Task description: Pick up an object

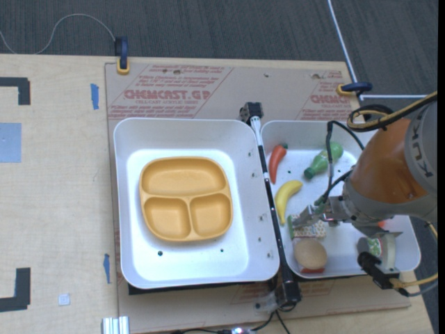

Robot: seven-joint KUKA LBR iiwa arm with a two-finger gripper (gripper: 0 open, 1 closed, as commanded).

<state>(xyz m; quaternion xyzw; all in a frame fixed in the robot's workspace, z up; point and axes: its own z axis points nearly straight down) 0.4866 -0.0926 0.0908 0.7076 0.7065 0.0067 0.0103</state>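
Your gripper hung low in the right bin, beside its left wall, and you could not tell from above how it was set or whether it pinched anything. The banana lay just up and to the left of it, nearly touching, with its long axis running on a slant from lower left to upper right. The burger sat just below it, toward the bin's near edge. The red pepper and the green toy lay farther up, toward the far wall.

My guess was that the banana was your nearest target, but it lay close against the bin's left wall, which left little room on that side. The open floor was to the right, under the arm. The yellow tray sat in the left bin, well apart.
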